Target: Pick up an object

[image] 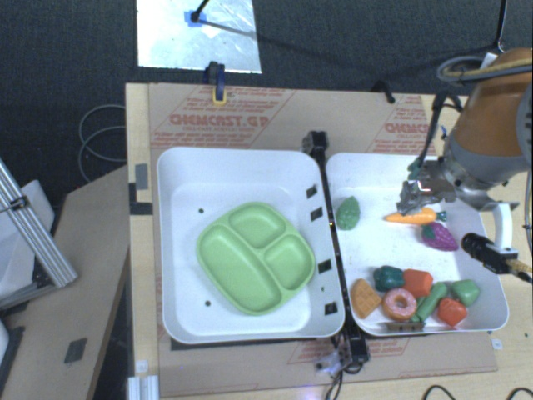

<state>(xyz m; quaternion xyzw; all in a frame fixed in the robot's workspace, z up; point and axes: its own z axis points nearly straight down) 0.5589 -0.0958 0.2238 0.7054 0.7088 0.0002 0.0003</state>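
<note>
My gripper (414,198) hangs over the right bin (366,169), near its far right side, directly above the stem end of an orange carrot (410,217). A purple grape bunch (439,237) lies just right of the carrot. A green leafy piece (347,212) rests near the bin's left wall. At the bin's near edge sit a croissant (365,297), a pink donut (399,304), a dark green vegetable (388,277), a red-orange pepper (417,282), a green pod (430,301), a light green piece (465,290) and a red tomato (452,311).
The left bin (179,190) holds a light green divided plate (255,257). The grey arm with its orange band (495,115) reaches in from the right. A black divider (326,223) runs between the bins. Cardboard (250,119) lies under both bins.
</note>
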